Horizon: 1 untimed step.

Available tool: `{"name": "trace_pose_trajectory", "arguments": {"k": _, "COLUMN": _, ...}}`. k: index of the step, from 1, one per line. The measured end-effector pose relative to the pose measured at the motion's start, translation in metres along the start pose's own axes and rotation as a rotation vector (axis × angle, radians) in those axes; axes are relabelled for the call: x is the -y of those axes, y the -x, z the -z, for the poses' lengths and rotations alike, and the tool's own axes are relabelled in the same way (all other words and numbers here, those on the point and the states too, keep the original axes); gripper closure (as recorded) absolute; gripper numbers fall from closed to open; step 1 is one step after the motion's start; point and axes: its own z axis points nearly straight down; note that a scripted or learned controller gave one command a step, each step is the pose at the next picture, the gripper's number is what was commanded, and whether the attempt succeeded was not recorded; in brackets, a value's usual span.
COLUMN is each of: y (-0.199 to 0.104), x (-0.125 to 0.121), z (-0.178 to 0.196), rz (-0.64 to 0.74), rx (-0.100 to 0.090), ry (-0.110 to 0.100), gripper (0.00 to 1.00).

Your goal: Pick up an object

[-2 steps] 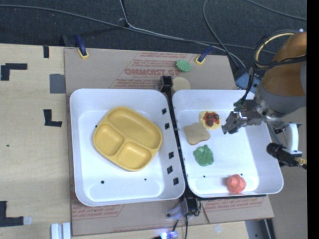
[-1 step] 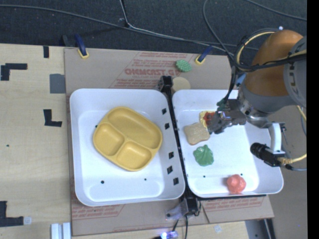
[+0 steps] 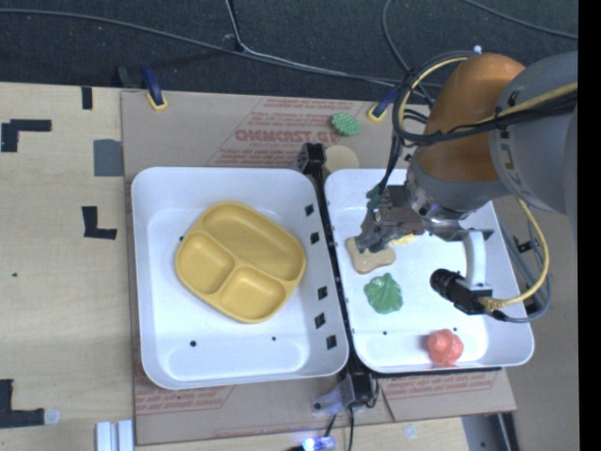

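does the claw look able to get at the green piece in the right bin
Probably yes. The green piece lies open on the right bin floor, just below the claw, with nothing on top; the tan piece lies close beside it.

Robot test bench in a lab

A cardboard sheet [image 3: 263,134] clamped to the bench holds two white bins [image 3: 160,346], loose cables [image 3: 282,59] trail over dark carpet [image 3: 94,26], and black tape marks [image 3: 94,222] dot the tabletop.

Tan bone-shaped piece [image 3: 370,257] lies flat in the right bin [image 3: 507,346], its upper end under the tool [image 3: 380,234]
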Motion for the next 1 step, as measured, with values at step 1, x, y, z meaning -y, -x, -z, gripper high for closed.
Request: {"name": "trace_pose_trajectory", "arguments": {"k": 1, "y": -0.0544, "x": 0.0185, "z": -0.0086, "rz": -0.001, "rx": 0.000, "ry": -0.001, "gripper": 1.00}}
